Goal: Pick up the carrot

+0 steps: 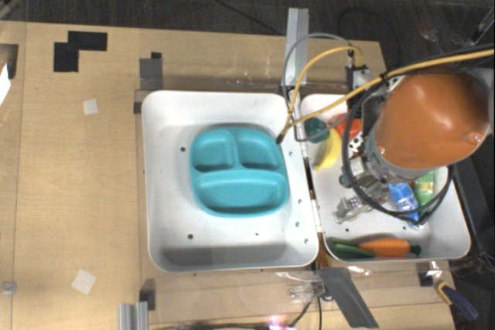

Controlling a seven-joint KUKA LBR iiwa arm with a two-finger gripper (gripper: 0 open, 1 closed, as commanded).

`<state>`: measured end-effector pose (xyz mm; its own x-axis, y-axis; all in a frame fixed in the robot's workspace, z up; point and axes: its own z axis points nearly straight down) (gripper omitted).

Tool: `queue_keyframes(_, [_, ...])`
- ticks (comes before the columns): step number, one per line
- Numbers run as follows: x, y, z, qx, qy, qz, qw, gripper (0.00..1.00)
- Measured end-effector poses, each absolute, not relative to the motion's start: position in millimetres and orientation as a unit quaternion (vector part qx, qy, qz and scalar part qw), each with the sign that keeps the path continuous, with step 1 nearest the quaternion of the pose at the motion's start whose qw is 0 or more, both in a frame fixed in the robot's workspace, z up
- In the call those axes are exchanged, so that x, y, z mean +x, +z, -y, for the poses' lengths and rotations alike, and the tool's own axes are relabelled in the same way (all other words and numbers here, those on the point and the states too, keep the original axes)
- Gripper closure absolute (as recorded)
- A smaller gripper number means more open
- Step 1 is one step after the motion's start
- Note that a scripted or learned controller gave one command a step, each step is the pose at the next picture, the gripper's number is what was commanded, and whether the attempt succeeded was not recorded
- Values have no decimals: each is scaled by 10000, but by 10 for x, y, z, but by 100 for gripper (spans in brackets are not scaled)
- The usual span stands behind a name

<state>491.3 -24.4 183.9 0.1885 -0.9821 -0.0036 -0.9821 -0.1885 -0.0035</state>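
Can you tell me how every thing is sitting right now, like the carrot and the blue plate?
carrot: lying flat along the near wall of the right bin, not held.
teal plate: right side up in the left bin, its compartments bare.
gripper: down inside the right bin, above the carrot and apart from it.
yellow toy: lying in the right bin, partly hidden by the arm.

A teal tray (236,180) lay in the left bin (166,166). The arm (429,120) hung over the right bin (460,232), hiding much of it. The carrot (384,247) lay along that bin's near edge, beside a yellow item (328,153).
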Motion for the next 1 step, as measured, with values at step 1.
queue_keyframes(1, [5443,3200,884,-6225,-53,-7826,66,100])
